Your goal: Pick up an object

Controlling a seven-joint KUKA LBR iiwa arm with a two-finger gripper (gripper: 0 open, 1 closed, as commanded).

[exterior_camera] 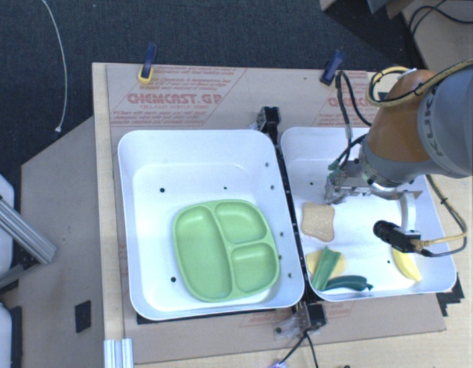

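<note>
gripper [337, 187] just above the bread slice [318, 222]; finger state unclear

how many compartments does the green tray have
3. The green tray in the left bin has one long compartment along its left side and two smaller ones on its right, upper and lower. None looks hidden.

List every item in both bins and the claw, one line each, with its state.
Green divided tray: flat in the left bin, compartments bare.
Bread slice: lying flat, right bin.
Corn cob: lying on its side.
Banana: lying near the right wall.
Claw: low above the bread.
</note>
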